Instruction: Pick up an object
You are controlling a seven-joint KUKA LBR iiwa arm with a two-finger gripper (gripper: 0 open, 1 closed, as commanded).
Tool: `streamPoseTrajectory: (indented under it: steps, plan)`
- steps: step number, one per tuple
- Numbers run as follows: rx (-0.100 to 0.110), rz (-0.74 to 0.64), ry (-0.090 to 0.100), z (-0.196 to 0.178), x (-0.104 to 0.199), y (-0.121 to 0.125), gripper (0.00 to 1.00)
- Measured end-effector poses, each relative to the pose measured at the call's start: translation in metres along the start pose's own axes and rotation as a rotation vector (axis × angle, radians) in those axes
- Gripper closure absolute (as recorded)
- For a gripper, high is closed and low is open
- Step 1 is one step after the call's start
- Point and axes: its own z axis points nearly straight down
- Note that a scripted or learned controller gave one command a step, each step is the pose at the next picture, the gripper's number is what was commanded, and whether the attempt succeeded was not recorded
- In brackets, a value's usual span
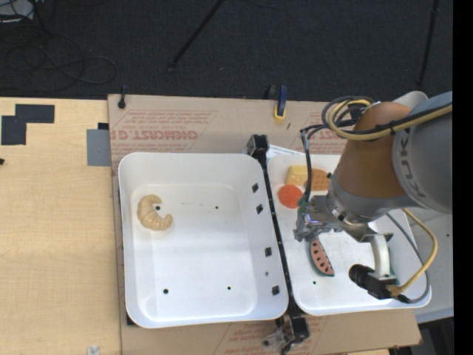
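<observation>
The right bin [347, 305] holds a watermelon slice [321, 258], red with a green rind, near its middle. Farther back lie a small orange-red ball [290, 194] and a yellow-orange block [304, 176]. My gripper [309, 226] hangs low over the right bin's left side, just above the top end of the watermelon slice and in front of the ball. The grey arm with its orange band covers the bin's back right part. In the left bin [148, 302] a pale curled croissant-like piece [154, 214] lies at the left.
A black divider rail [270, 228] runs between the two bins. Brown cardboard [177, 128] lies under both bins, with a blue and yellow clamp [281, 102] at its back edge. A pale wooden bench top [52, 235] spreads to the left.
</observation>
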Motion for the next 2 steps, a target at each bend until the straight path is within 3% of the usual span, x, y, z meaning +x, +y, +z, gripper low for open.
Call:
streamPoseTrajectory:
  steps: [1,2]
  plan:
    - [-0.001,-0.004,0.002,0.000,-0.004,-0.040,1.00]
    - [-0.008,-0.014,0.002,0.000,0.074,0.011,1.00]
